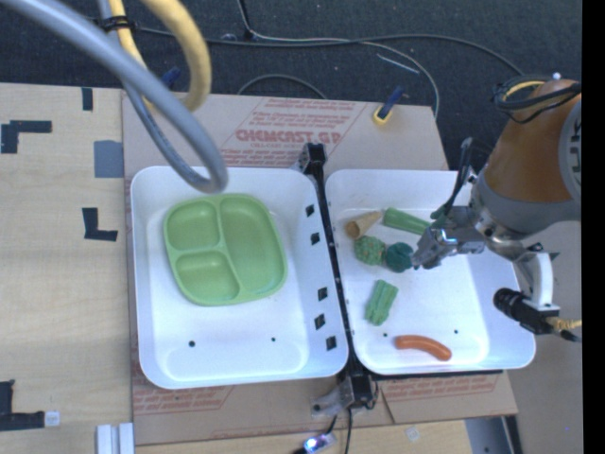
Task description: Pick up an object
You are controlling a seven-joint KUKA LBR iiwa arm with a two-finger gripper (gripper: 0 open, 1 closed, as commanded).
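Camera view. My claw [427, 253] sits right of centre in the frame, low inside the right bin [473, 353], with my grey arm [529, 173] entering from the right edge. Whether the claw is open, closed or gripping something I cannot tell at this scale. Its tip lies just beside a dark green round piece [398, 255], the likeliest target; contact cannot be confirmed. Crowded around that piece are a lighter green lump [369, 250], a long green piece [405, 221] and a tan cone [364, 223]. Lower in the same bin lie a green ridged piece [381, 301] and, well apart, an orange sausage [423, 347]. The left bin [156, 348] carries a green divided plate [225, 250].

Risks, as I judge them: the cluster is tight, so closing could catch two pieces or nudge the round one aside; a rounded shape may squirt out of a shallow pinch; a lift begun without a firm hold would come up empty.
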